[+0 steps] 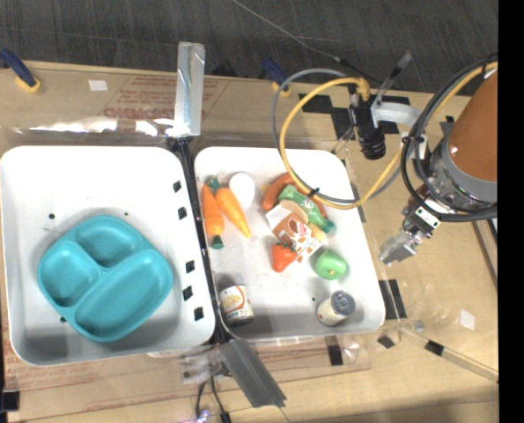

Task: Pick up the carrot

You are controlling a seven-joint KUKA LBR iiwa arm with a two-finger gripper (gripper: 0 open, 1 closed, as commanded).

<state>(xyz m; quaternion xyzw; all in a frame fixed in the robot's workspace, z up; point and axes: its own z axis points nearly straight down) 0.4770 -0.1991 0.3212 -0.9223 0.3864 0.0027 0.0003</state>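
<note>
Gripper point(401, 247) first: hanging over bare bench just past the right rim of the right bin point(360, 236), below the grey wrist and orange band of the KUKA arm point(473, 144); open or closed, can't tell from this angle, and nothing seen in its grasp. Next, down in size: left bin point(15, 236) with a teal divided plate point(103, 276) lying in it, well away from the action. Looping over the right bin's far corner, a yellow cable point(288, 117). Inside the right bin, a juice carton point(295, 232) near the middle, with a red toy fruit point(283, 257) touching its lower-left corner and a green apple point(330, 264) just to its lower right. Then the target: carrot point(233, 211) over on the bin's left side, straight across from the gripper, with the carton and the rest of the clutter in between. Long axis slanted, green top toward the far rim, tip pointing down and rightward. Right beside it, hugging the left wall and lying more nearly up-and-down, a second carrot point(211, 218). Just beyond the first carrot's top, a white egg point(241, 185). Smallest, along the near rim: a small tin point(234, 303) and a grey-lidded can point(336, 307). Likely call: a long reach leftward over the carton, closing across the carrot's narrow width rather than along its length, and minding the neighbour pressed so close.
</note>
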